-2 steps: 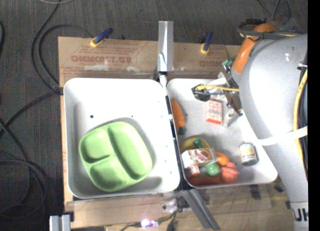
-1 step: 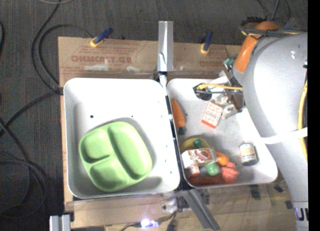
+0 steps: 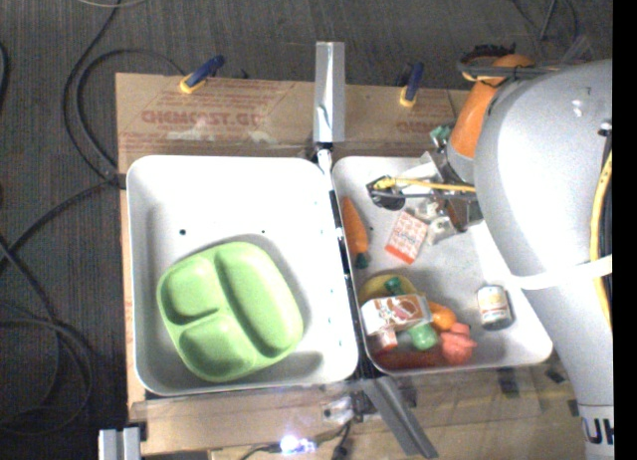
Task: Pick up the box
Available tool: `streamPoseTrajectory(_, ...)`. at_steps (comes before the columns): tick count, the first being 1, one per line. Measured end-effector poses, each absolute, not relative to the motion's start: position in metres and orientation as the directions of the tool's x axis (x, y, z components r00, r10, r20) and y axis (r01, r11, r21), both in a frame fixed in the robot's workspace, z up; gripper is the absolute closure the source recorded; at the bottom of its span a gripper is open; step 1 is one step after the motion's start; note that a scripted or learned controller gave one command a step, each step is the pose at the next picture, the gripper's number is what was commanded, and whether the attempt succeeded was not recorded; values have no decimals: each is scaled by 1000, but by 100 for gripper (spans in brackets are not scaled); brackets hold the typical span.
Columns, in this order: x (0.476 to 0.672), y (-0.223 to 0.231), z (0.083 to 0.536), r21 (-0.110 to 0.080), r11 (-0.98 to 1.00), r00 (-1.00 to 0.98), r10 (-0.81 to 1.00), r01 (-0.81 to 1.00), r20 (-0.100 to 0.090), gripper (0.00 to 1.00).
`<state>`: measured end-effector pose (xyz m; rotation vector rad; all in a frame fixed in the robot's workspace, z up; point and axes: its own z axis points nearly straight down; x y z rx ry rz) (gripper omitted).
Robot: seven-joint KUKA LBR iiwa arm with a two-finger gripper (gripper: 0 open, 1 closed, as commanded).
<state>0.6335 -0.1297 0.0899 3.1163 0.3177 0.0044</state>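
In the right bin [image 3: 518, 344], near its back wall, my gripper [image 3: 430, 199] hangs low over the clutter, with a yellow-trimmed metal piece running across just in front of it. Nothing is visibly held, and the wrist and that clutter mask the tips, so I cannot tell how wide the pincer stands.

The box I judge to be my target is the small white and orange-red carton [image 3: 406, 237], lying flat on the bin floor just beside and a little toward the front and left of my gripper. It is near, perhaps touching at its upper corner, though I cannot be sure. Its long axis runs slanted, from upper right down to lower left, so I judge my fingers should close across its short sides.

A second, brown and white carton [image 3: 395, 312] lies farther forward, well apart from me, among toy fruit [image 3: 445, 339]. A carrot [image 3: 353, 229] lies along the left wall, and a small can [image 3: 494, 306] stands to the right. The left bin [image 3: 149, 184] holds a green divided plate [image 3: 231, 309].
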Motion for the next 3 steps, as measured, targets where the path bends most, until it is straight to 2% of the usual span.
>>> streamPoseTrajectory(1, 635, -128, 91, 9, -979, 979, 204, 204, 8, 0)
streamPoseTrajectory(2, 632, -103, 91, 11, -977, 977, 211, 211, 5, 0)
streamPoseTrajectory(3, 630, -103, 98, 8, -977, 977, 214, 214, -3, 100)
